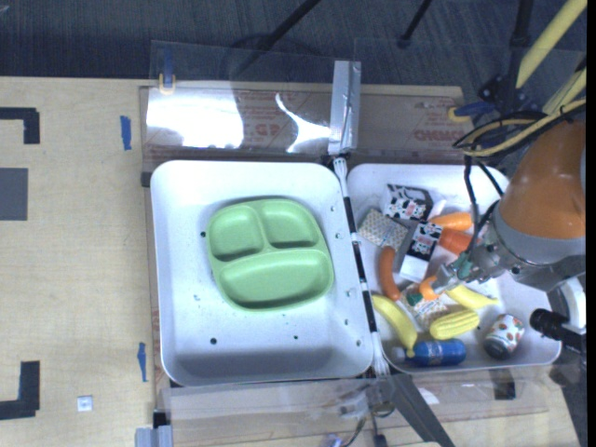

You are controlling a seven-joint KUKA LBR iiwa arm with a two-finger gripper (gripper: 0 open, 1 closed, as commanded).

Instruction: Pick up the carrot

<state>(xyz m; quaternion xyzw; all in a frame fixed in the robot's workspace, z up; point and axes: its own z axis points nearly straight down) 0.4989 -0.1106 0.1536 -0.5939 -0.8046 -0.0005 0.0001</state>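
Camera view: carrot [388,274] left of the gripper [456,270] in the right bin [521,357].
Its long axis runs near to far by the divider; whether the gripper is wide or closed, I cannot tell.

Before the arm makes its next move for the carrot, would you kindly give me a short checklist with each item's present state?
1. Slim orange carrot in view, in the right white bin: ok.
2. Carrot free of clutter: not ok; a yellow banana and a white patterned card lie close against it.
3. Gripper over the carrot: not ok; it sits to the carrot's right.
4. Jaws state: cannot tell.
5. Carrot held: not ok.
6. Green divided plate in the left bin, out of the way: ok.
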